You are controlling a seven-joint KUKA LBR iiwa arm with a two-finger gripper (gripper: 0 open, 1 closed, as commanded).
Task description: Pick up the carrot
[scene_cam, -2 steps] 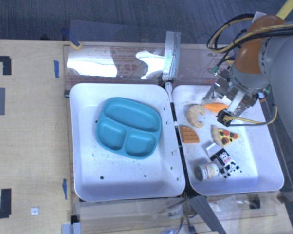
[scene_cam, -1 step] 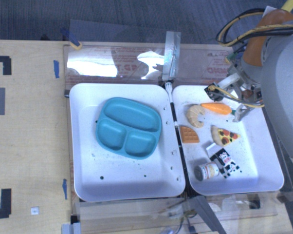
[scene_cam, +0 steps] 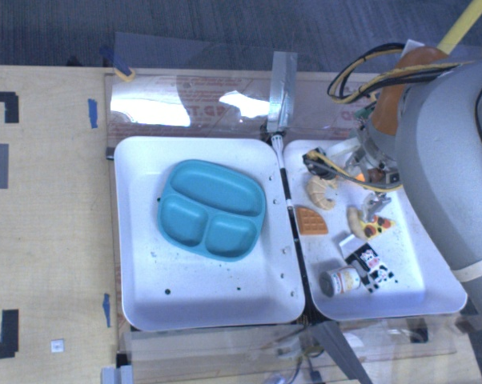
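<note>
The gripper point(scene_cam: 374, 202) hangs over the back half of the right bin point(scene_cam: 433, 290), with the grey arm covering that bin's right side. Just below its tip lies a small orange and red piece point(scene_cam: 376, 227) that may be the carrot; it is too small to tell for sure. A pale yellow item point(scene_cam: 355, 218) lies right beside that piece. I see nothing lifted off the bin floor.
The right bin also holds a tan croissant-like piece point(scene_cam: 321, 192), an orange-brown wedge point(scene_cam: 311, 222), a small can point(scene_cam: 341, 281) and a black-and-white item point(scene_cam: 369, 266). A blue divided plate point(scene_cam: 211, 209) lies in the left bin point(scene_cam: 145, 294). Yellow and black cables point(scene_cam: 361, 70) loop above the wrist.
</note>
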